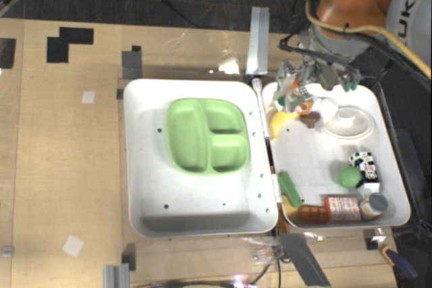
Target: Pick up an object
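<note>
A: Camera view: gripper (pixel 292 92) low over right bin (pixel 395 165), far-left corner. Finger state?
B: Cannot tell. Touching yellow object (pixel 280 123) and brown piece (pixel 310 120) area.
A: Left bin (pixel 138 165)?
B: Holding green divided tray (pixel 206 135).

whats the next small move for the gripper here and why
Probably a short straight descent. The gripper hangs at the far left corner of the right bin, over a cluster of small items: a yellow object, a brown piece and an orange bit. Nothing visibly sits between its fingers, so lowering onto that cluster seems the sensible next step.
</note>
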Tool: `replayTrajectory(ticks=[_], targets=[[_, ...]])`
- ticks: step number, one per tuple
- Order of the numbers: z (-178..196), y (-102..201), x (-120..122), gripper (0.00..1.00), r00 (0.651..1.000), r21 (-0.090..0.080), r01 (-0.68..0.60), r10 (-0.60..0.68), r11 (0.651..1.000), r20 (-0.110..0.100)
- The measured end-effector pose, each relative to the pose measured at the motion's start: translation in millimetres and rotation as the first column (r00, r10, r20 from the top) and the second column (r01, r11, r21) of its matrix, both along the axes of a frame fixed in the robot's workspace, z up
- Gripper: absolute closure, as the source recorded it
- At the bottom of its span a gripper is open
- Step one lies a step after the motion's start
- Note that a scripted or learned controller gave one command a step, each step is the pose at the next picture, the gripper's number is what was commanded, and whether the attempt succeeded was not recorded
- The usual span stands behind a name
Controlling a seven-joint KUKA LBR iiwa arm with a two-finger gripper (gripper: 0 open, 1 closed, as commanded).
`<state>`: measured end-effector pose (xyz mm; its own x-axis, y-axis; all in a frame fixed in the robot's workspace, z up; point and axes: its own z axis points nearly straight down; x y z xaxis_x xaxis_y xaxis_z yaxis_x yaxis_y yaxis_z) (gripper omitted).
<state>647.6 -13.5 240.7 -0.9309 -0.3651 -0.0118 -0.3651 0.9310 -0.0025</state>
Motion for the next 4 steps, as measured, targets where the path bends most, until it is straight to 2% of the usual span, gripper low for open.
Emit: replayTrajectory(ticks=[1,2,3,4], targets=[[28.4,-49.5,9.2,1.0,0.999,-0.003,0.048,-0.048,0.999,0.001],[11.5,-107.8,22.6,1.0,0.996,-0.004,-0.09,0.09,0.996,-0.002],[21.7,-151.5,-60.9,1.0,0.999,-0.005,-0.036,0.036,0.999,-0.002],[-3.1,-103.2,-119.9,1.0,0.994,0.0,0.105,-0.105,0.994,-0.007]])
